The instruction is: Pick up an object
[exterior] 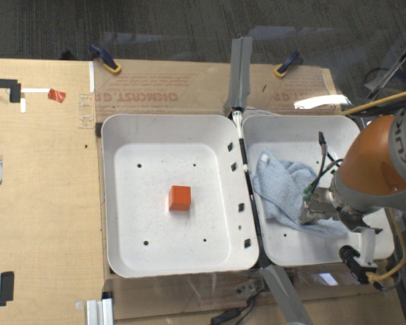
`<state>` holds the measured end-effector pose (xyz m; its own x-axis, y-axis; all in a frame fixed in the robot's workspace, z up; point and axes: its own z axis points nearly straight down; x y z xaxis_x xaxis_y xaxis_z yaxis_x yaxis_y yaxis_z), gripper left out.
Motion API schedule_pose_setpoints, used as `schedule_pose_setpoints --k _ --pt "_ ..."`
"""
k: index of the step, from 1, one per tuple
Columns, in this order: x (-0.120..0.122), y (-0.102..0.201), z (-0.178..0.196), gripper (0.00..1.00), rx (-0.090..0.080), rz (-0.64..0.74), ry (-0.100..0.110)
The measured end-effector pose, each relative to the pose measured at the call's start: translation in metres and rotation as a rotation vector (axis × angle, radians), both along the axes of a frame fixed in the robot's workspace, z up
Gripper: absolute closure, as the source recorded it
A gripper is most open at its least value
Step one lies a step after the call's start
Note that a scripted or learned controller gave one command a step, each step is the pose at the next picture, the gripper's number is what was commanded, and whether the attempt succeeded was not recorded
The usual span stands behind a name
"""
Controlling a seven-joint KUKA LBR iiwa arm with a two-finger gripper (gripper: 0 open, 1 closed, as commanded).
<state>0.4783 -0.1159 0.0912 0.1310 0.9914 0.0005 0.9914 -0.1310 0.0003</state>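
A strip of brown cardboard (189, 296) is seen along the near edge of the surface (40, 202), just below the two bins, with a grey bar (284, 300) lying across it at a slant. At the far left, the pale wooden surface carries a small red tag (56, 95) beside a white strip and some black brackets.

The left bin (122, 249) is set next, shallow and white, with rounded corners. A red-orange block (180, 198) is seen lying near its middle, resting flat on the bin floor and well apart from every wall.

The right bin (284, 249) is joined to the left one along a black-clipped seam. A crumpled pale blue cloth (281, 181) is spread over its left and central floor. The pincer (313, 210) is lowered onto the right part of the cloth, at the end of the grey arm with its orange band (372, 161), which is reached in from the right. How far the pincer is open, and whether any cloth is caught in it, cannot be told, as its tips are hidden by the wrist and the folds.

Behind the bins, a cardboard sheet with reversed red lettering (145, 90) is held by two clamps (105, 58).
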Motion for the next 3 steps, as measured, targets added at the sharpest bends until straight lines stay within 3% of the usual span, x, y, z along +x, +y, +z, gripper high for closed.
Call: schedule_pose_setpoints --k 1,2,3 --pt "0.016 0.066 0.098 1.00 -0.003 -0.303 0.006" --pt "0.061 0.091 0.163 1.00 -0.004 -0.330 0.006" --pt "0.119 0.082 0.119 1.00 -0.006 -0.652 0.008"
